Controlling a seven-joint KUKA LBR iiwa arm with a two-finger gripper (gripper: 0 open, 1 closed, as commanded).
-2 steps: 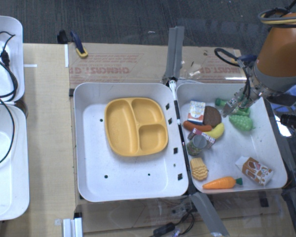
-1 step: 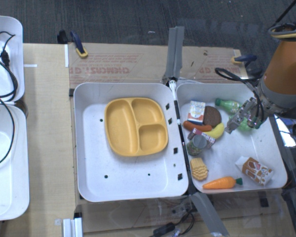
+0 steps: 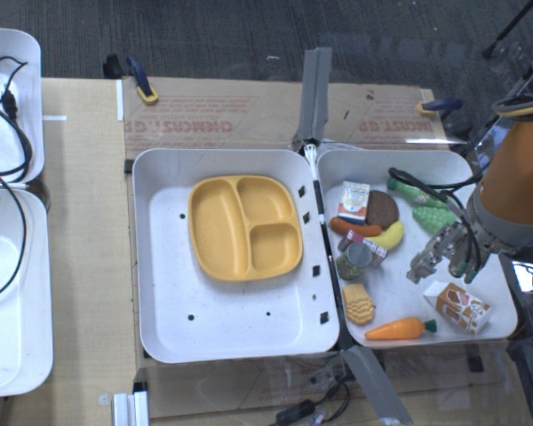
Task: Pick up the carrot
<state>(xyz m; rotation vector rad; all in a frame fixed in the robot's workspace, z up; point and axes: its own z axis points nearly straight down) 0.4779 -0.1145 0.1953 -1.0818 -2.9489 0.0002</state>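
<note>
Carrot (image 3: 396,329) lies untouched near the right bin's front wall, gripper (image 3: 437,260) above it, fingers' state unclear, so grasping remains.

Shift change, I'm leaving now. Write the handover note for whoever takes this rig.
Gripper: hovering over the right bin, nothing visibly held.
Carrot: lying near the right bin's front edge, left of the small carton, beside the waffle-like piece.
Left bin holds the yellow divided plate.
Done: nothing yet; carrot not grasped.
Left: move the gripper to the carrot, close on it, lift.
</note>
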